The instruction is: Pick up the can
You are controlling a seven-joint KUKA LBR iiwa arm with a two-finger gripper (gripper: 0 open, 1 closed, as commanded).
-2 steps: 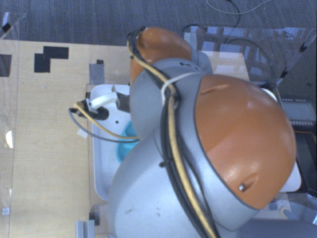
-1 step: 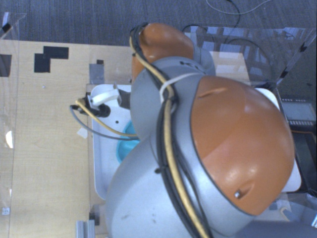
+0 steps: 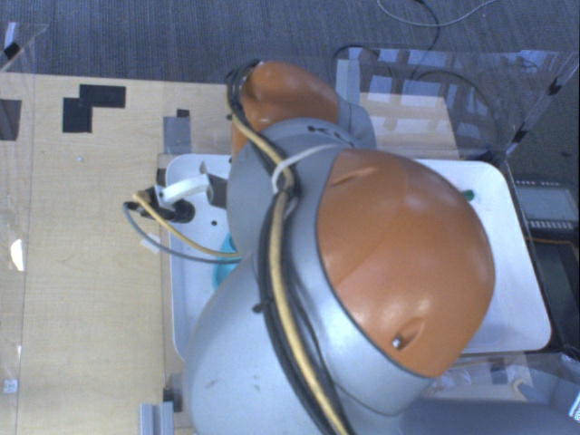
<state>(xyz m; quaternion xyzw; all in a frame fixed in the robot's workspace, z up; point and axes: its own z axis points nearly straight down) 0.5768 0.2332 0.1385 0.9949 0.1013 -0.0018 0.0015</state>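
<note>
Arm (image 3: 362,279) fills most of the frame: grey housing, large orange dome in the foreground, a second orange section farther back near top centre. Black and yellow cables (image 3: 276,270) run along the grey body; a cable loop (image 3: 159,220) hangs out to the left over the left bin (image 3: 186,279). Right bin (image 3: 507,243) partly visible past the dome. Light wooden tabletop (image 3: 82,270) carries black tape marks (image 3: 91,107). Something blue (image 3: 223,259) peeks out at the arm's edge, unidentifiable.
</note>
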